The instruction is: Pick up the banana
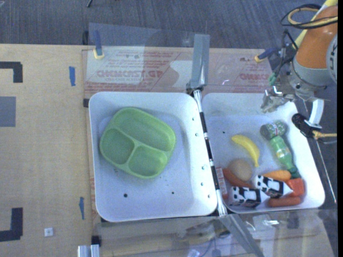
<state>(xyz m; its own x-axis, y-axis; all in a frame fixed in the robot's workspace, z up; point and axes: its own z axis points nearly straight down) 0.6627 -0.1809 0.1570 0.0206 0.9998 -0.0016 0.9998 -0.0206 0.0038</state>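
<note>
Over the right white bin (pixel 313 159) — gripper (pixel 271 101) held above its far edge.
Whether its jaws are open cannot be told — nothing is touched; the curved yellow banana (pixel 247 146) lies apart.

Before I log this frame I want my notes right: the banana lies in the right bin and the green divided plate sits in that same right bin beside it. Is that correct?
Not quite. The banana does lie in the right bin, but the green divided plate sits in the left bin, alone on its floor. The camera view shows the divider between them clearly.
</note>
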